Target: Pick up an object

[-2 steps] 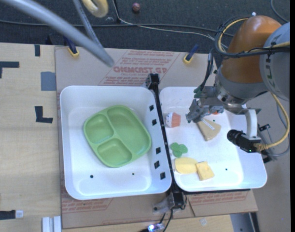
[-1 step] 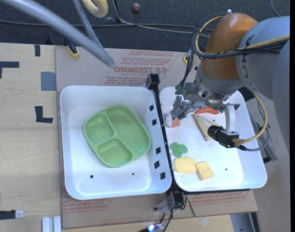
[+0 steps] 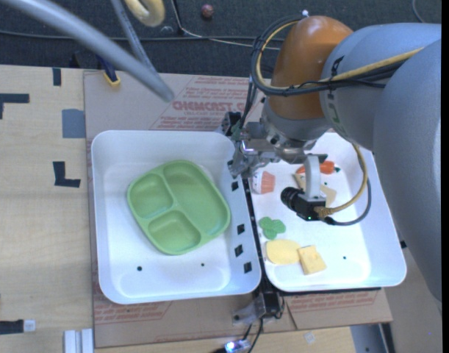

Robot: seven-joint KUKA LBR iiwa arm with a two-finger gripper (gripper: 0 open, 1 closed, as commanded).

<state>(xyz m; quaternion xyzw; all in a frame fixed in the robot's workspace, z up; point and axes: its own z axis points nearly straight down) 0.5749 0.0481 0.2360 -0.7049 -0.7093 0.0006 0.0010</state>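
So the grey KUKA arm with the orange band [image 3: 309, 57] comes in from the right and hangs over the right-hand shallow white plastic bin [image 3: 378, 267], with its two-finger gripper [image 3: 246, 157] parked right above the divider between the two bins, near the back. The wrist blocks the business end, so I honestly cannot tell whether it is spread wide, pinched narrow or carrying anything. The pickable stuff all sits in that right bin, which is probably why the arm is working that side: a small pale orange-pink block [image 3: 264, 183] just beside the gripper, a bright orange bit [image 3: 325, 167] peeking out behind the black cable fitting [image 3: 301, 202], a small green leafy-looking piece [image 3: 271, 227], a flat rounded yellow piece [image 3: 282, 253] and a tan cracker-like square [image 3: 310, 259] touching it. They look like little toy foods, smooth and light, mostly flat, so my guess is the low ones would be fiddly to pinch off the bin floor. The block is chunkier and closest, so I'd bet that's the target. The left white bin [image 3: 106, 219] has a light green plastic divided tray [image 3: 178, 206] with three compartments, lying at an angle in the middle; it's glossy, with rounded corners and a shallow lip. Both bins sit on a cardboard sheet [image 3: 202, 98] on the bench.
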